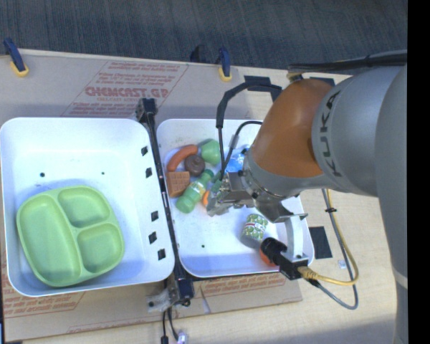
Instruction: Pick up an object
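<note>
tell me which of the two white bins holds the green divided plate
The left shallow white bin: the light green three-compartment plate lies in it, while the right white bin holds the small toys.

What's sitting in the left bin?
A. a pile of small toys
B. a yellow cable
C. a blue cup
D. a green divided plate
D: a green divided plate lies in the left bin, toward its near left corner; the small toys are in the right bin.
</note>
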Robot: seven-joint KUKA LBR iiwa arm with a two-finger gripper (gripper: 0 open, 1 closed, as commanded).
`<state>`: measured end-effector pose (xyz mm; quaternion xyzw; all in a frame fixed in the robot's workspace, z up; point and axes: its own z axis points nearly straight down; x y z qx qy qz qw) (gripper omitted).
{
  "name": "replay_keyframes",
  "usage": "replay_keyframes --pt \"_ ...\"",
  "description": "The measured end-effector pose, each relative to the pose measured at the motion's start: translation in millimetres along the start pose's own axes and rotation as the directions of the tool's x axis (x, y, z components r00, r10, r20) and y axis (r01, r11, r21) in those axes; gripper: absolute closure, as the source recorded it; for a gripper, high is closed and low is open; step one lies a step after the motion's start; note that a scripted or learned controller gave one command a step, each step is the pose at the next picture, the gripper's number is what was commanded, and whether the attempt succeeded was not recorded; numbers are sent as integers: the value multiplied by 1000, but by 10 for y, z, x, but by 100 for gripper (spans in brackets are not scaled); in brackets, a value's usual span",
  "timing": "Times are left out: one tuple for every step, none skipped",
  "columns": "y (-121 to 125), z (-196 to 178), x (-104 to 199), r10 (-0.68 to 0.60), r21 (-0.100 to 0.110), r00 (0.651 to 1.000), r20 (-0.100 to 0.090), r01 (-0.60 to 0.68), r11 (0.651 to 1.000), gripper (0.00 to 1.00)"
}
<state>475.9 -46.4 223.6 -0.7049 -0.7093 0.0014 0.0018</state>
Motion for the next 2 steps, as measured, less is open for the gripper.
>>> replay_keyframes --pt "-3 194 -675 2 0 1000 -1 -2 1000 100" --pt "-1 193 -670 1 0 1000 -1 -1 1000 0"
